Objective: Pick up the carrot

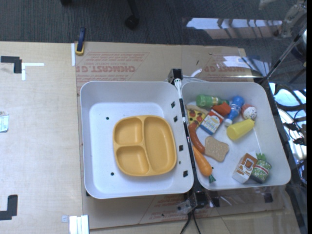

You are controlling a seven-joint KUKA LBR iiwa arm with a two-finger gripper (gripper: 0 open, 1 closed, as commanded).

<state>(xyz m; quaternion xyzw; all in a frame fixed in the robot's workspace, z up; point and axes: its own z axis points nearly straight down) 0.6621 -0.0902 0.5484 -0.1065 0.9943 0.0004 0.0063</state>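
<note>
The carrot [203, 163] is orange with a small green stem end. It lies along the left wall of the right bin [273, 130], near the front, pointing toward the bin's front edge. A reddish hot dog sausage [195, 136] lies just behind it, and a slice of bread [216, 149] rests to its right, close by.
The left bin [92, 130] holds a yellow divided plate [145, 145]. In the right bin lie a pizza slice [195, 114], a green bottle [208, 101], a blue bottle [235, 107], a yellow mustard bottle [240, 129], a white ball [250, 113] and small cartons [252, 168].
</note>
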